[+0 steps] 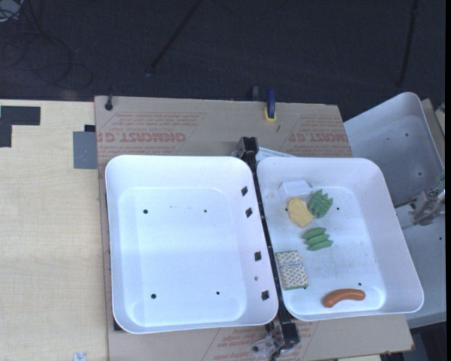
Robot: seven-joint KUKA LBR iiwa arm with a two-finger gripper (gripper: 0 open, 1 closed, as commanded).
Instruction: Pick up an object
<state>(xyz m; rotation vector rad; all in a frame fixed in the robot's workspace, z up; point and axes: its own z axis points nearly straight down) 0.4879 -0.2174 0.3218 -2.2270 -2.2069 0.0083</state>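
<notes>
Two white bins are sitting side by side on a cardboard sheet [173, 130], and all the action is lying in the right bin [397, 228]. Six things are resting on its floor: a white block [295, 188] at the far end, a yellow lump [299, 212] just in front of it, an upper green bunch [319, 201] touching the lump's right side, a lower green bunch [316, 238] a little nearer the camera, a patterned square pad [292, 269] hugging the inner wall, and an orange sausage [343, 297] lying flat near the front rim. The left bin [116, 201] is showing only its floor with dark dots.

Out at the right edge, just past the right bin's outer wall, a small piece of pale metal is poking in, and that looks like the gripper [428, 205]. It is too small and blurred; I cannot tell how far open it is or whether anything is in its hold. It is hanging outside the bin, well apart from every object. The upper green bunch and the sausage are lying closest to it, with the pad and the white block farthest across.
</notes>
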